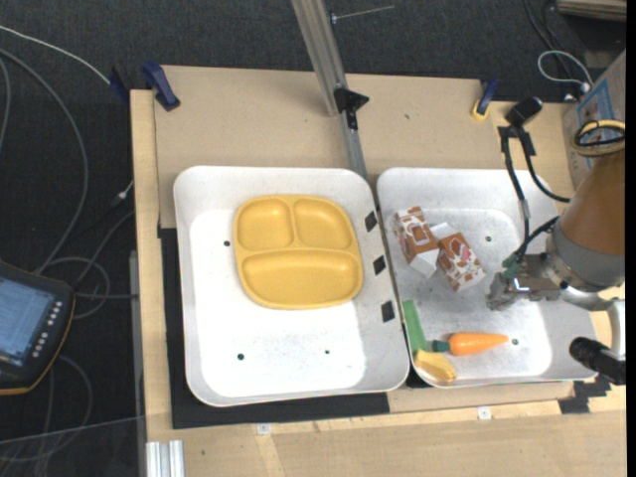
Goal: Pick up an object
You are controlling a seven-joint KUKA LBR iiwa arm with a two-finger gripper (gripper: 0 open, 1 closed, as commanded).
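Observation:
Two small red-and-white cartons point(437, 246) lie side by side in the middle of the right bin point(467, 192). An orange toy carrot point(477, 343) rests near that bin's front edge, with a green strip point(411, 324) and a yellow piece point(435, 368) at its front left corner. My gripper point(515, 284) hangs low at the bin's right side, just right of the cartons and above the carrot. Nothing shows between its fingers.
The left bin point(204, 296) holds a yellow divided plate point(296, 249) in its back half. A metal post point(320, 38) rises behind the bins. Cables point(522, 167) hang near the arm at the right. A tablet point(25, 321) lies off the bench to the left.

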